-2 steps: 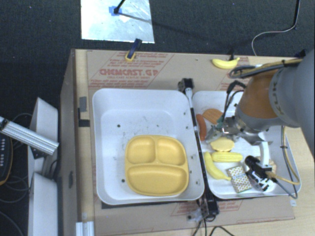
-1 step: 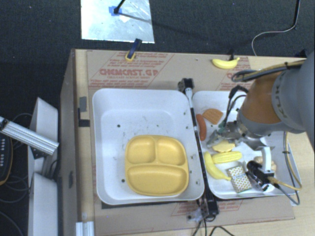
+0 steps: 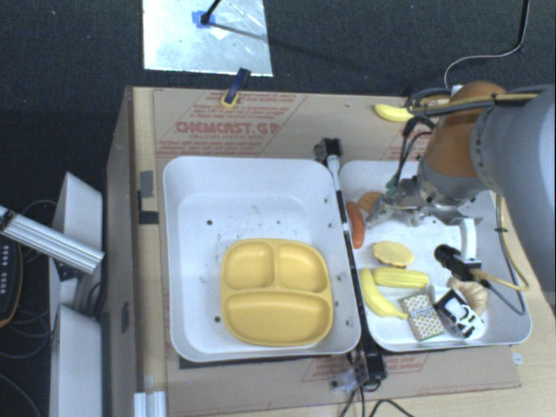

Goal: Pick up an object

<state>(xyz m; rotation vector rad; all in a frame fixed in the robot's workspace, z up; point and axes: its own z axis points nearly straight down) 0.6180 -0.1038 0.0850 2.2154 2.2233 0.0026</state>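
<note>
The grey metal arm with its glossy orange band reaches into the right shallow white plastic bin [image 3: 519,327], and its two-finger gripper [image 3: 401,205] sits low near that bin's upper left area. Whether the jaws are apart or together cannot be told (the wrist and cabling cover them from this angle).

Just left of the jaws lies a smooth orange carrot-shaped toy [image 3: 355,225], long and tapered, running along the bin's left wall, with a small rounded tan piece [image 3: 370,201] touching the gripper's left side. Below the jaws, apart from them, rests a flat round yellow-tan biscuit-like disc [image 3: 393,253]. Further below lie a knobbly yellow corn cob [image 3: 401,278], a curved smooth yellow plastic banana [image 3: 377,295], a small checkered square block [image 3: 425,317] and a black-and-white patterned object [image 3: 460,314].

Well to the left of the jaws, in the left white bin [image 3: 187,189], sits a matte yellow three-compartment tray [image 3: 277,291] with rounded corners. Another yellow banana [image 3: 393,111] lies on the cardboard above the gripper.
</note>
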